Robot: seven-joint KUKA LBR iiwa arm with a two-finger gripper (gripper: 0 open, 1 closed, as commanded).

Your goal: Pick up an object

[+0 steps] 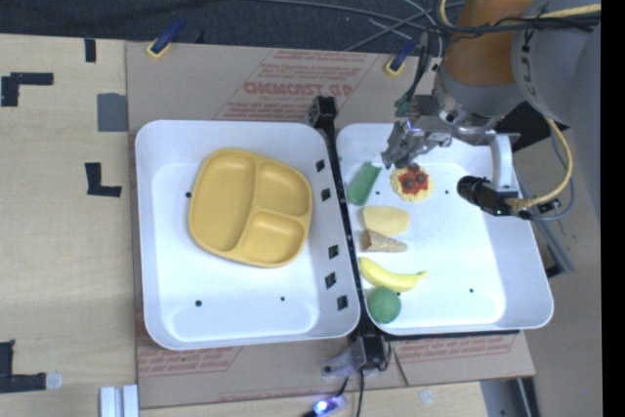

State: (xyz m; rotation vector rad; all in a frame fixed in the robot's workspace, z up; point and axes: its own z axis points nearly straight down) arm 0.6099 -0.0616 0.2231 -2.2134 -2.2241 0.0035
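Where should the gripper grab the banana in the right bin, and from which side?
Probably grip the banana at its thick middle, coming straight down with fingers closing across its narrow width. It lies flat and curved, long axis running left-right. The green round fruit touches its lower left, so stay toward the freer right half.

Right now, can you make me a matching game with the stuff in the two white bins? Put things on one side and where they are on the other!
Things:
1. yellow divided plate
2. banana
3. green ball
4. little pizza

Places:
A. just below the hand
B. in the left bin
C. at the near edge of the right bin, under the banana
D. between the pale wedge and the green ball

Pairs: 1-B, 2-D, 3-C, 4-A
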